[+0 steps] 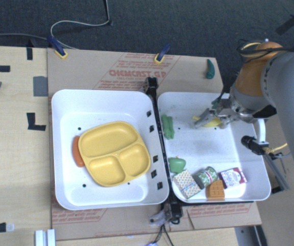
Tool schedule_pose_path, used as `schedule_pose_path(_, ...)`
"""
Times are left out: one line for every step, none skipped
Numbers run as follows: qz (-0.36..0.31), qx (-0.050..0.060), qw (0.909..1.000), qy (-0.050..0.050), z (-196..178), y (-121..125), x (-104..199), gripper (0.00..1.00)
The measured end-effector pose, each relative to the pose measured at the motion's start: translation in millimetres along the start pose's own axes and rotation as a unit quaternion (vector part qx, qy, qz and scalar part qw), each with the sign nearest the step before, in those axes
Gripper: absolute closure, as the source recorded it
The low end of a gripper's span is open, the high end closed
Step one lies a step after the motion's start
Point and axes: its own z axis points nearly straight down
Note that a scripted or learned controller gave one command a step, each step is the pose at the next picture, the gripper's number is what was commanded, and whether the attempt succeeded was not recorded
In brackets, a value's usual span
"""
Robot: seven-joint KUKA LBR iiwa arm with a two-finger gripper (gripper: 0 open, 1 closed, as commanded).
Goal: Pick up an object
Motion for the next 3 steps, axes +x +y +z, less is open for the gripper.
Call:
schedule_pose_path(0.001,0.006,1.0000,0.001,2.0,32.6,-0.2,0.00)
schedule_pose_path(0.000,0.007,1.0000,0.000,-7.4,32.3,-0.3,1.00)
schedule_pose_path(0.000,0.002,1.0000,0.000,-164.4,32.5,20.1,1.00)
